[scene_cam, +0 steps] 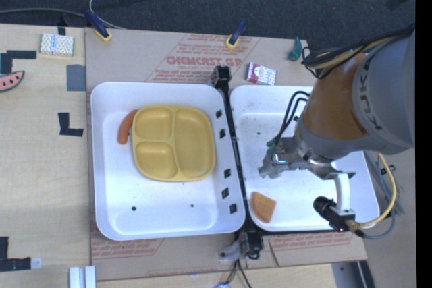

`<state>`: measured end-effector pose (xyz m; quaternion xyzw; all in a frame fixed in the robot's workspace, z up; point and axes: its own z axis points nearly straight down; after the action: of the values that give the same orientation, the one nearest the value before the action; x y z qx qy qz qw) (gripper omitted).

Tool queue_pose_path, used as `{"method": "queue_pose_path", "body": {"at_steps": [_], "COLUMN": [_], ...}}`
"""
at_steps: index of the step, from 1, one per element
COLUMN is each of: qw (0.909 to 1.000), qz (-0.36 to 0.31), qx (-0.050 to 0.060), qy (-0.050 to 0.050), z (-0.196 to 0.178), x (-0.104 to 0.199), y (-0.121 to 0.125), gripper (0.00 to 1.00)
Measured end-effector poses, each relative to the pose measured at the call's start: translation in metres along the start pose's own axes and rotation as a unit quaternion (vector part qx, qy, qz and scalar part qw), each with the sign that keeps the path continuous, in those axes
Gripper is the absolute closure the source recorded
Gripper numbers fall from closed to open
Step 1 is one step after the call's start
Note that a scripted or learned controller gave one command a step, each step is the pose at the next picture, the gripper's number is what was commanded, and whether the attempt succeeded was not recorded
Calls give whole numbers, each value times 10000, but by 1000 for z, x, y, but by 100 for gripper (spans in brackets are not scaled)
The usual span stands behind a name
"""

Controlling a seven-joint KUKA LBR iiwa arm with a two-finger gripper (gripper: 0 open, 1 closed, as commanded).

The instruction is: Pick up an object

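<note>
Lighting: we are seeing even, bright overhead light across the bench (40,145). Glare: the white bins (162,226) are washing out near their rims. Shadows: soft ones are falling under the arm (358,104) at right of frame. Focus: we are noting mild softness overall; the dark floor along the top is staying dim.

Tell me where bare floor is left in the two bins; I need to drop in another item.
In the left bin, a bare strip runs along the near wall below the yellow divided plate. In the right bin, the far part beside the divider is bare. It is crowded around the end effector and orange piece.
</note>
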<state>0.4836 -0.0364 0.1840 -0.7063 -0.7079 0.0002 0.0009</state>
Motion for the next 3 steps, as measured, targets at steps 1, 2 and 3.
{"method": "queue_pose_path", "body": {"at_steps": [1, 2, 3], "qw": [10000, 10000, 10000], "qz": [2, 6, 5], "qx": [3, -1, -3], "qy": [0, -5, -11], "z": [0, 0, 0], "x": [0, 14, 24], "y": [0, 51, 116], "gripper": [0, 0, 0]}}
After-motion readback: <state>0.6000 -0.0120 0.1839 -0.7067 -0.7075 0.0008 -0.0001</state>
